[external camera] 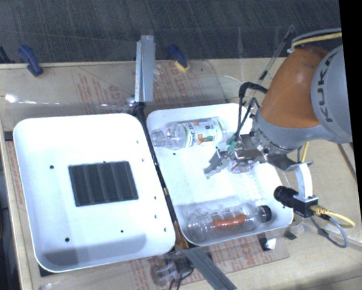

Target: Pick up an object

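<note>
A clear plastic bottle (188,134) with a green and white label lies on its side at the back of the right bin (180,186). A second clear bottle (227,219) with something orange inside lies along that bin's front wall. My gripper (216,165) hangs over the middle of the right bin, between the two bottles, pointing left. Its fingers look spread apart with nothing between them. The grey and orange arm (299,103) reaches in from the right above the bin's right edge.
The left bin (46,207) holds a dark ribbed rectangular panel (103,182). A metal bar (143,68) stands behind the seam between the bins. Blue clamps (29,60) sit on the bench's back edge. Cables and a black connector (294,199) hang at the right.
</note>
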Controlling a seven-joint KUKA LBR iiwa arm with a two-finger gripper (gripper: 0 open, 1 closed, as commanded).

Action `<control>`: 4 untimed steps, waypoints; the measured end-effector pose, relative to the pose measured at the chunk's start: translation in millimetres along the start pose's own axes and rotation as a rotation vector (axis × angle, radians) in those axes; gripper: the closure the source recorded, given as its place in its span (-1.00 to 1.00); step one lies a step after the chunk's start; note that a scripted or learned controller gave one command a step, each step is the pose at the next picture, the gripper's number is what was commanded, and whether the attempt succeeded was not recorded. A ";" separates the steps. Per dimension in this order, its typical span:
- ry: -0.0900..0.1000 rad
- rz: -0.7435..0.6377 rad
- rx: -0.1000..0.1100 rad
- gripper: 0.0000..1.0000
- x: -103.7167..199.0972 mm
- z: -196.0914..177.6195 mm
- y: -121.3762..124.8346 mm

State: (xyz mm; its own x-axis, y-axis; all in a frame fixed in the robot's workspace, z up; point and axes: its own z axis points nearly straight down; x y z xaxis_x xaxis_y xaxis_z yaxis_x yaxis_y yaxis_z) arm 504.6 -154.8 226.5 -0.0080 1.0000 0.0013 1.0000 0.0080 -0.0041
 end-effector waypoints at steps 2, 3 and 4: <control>-0.001 0.015 -0.001 -1.00 -33.2 5.1 110.4; -0.002 -0.063 -0.003 -1.00 -46.5 66.8 150.5; -0.001 0.008 -0.004 -1.00 -35.7 2.2 152.4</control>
State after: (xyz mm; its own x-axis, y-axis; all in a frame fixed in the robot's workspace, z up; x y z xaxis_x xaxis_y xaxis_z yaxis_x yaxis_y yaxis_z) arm 657.3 -189.3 223.6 0.0003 1.0000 0.0000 1.0000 -0.0003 0.0000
